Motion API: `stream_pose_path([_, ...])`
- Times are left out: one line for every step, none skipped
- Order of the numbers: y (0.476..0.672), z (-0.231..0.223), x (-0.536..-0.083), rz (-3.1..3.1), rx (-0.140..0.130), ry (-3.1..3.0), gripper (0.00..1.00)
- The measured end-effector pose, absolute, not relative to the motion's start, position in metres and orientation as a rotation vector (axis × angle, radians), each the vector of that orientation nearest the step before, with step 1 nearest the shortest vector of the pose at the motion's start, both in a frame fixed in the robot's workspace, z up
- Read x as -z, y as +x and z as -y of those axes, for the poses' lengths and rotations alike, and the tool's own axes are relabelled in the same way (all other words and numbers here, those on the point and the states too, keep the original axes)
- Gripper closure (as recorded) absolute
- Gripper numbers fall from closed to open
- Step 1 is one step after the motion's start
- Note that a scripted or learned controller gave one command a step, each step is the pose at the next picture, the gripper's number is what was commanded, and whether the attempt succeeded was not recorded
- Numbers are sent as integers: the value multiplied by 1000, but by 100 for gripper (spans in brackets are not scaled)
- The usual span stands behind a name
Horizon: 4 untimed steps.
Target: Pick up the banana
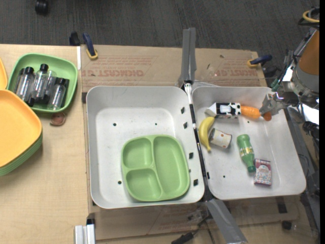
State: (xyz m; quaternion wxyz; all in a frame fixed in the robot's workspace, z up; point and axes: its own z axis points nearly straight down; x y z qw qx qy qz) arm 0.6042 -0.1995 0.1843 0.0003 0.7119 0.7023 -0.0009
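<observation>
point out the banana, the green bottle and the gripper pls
banana [204, 131]: camera view, middle of its curved yellow body, left side of the right bin.
green bottle [246, 151]: camera view, its body, lying right of the banana.
gripper [267, 111]: camera view, between its fingertips, by the carrot's tip.

Grey arm [307, 80], orange-banded wrist

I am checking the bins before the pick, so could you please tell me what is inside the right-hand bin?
The right bin holds the banana, a small can, a cow-patterned carton, a carrot, a green bottle and a pink packet. Whatever lies beneath them is covered.
</observation>
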Motion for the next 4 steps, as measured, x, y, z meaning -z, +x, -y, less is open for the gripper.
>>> stream_pose_path([586,217,-256,-2392,2,2034,100])
stream_pose_path([579,222,-305,-2487,2,1917,100])
stream_pose_path([555,222,-160,-2319,3,2121,100])
stream_pose_path([504,130,-90,-2337,3,2105,100])
